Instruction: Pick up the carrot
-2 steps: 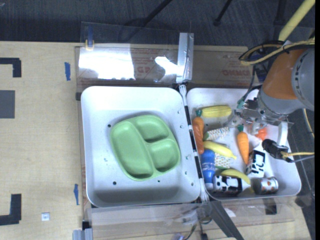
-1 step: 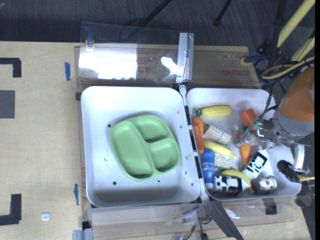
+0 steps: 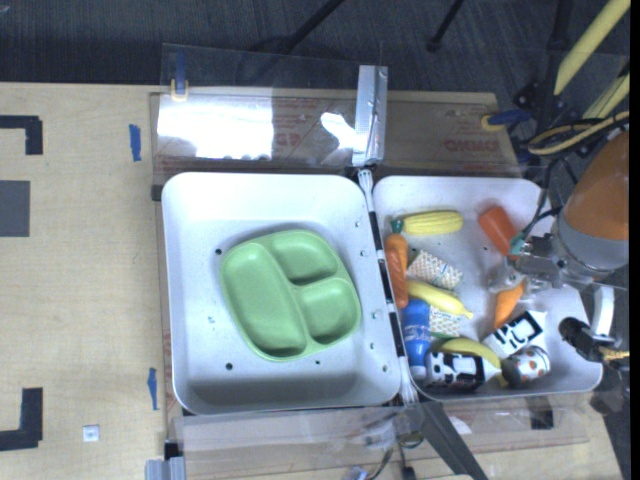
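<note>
A long orange carrot (image 3: pixel 398 266) lies along the left wall of the right bin (image 3: pixel 455 190), with its tip towards the back. A second, shorter orange tapered piece (image 3: pixel 507 304) lies in the right part of that bin. The gripper (image 3: pixel 522 266) reaches in from the right under the grey wrist and orange band (image 3: pixel 603 196). It hangs just above and beside the shorter orange piece, far from the long carrot. I see nothing clearly held in it.
The right bin also holds a corn cob (image 3: pixel 432 223), an orange-red cylinder (image 3: pixel 495 226), a banana (image 3: pixel 436 297), a blue bottle (image 3: pixel 416 326), a black-and-white cube (image 3: pixel 520 332) and a cow-patterned toy (image 3: pixel 455 368). A green divided plate (image 3: pixel 290 290) sits in the left bin (image 3: pixel 190 268).
</note>
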Tool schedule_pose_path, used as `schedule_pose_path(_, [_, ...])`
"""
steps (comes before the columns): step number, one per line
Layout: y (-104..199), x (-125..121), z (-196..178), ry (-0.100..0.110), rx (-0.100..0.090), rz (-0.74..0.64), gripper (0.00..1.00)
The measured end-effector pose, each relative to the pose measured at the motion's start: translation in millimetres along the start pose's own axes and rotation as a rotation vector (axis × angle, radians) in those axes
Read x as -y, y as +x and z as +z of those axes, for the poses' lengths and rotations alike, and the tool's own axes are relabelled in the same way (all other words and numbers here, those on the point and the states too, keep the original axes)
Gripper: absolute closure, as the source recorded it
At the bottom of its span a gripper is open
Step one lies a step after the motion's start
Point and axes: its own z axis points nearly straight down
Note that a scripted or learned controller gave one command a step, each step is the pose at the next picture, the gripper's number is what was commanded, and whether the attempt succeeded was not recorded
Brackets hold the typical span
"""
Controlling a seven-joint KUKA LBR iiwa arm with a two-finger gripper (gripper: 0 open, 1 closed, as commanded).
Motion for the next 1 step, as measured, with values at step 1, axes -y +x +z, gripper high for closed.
schedule_pose_path(1, [60.5, -6.8, -101.2, 0.008, 0.001, 0.017, 1.0])
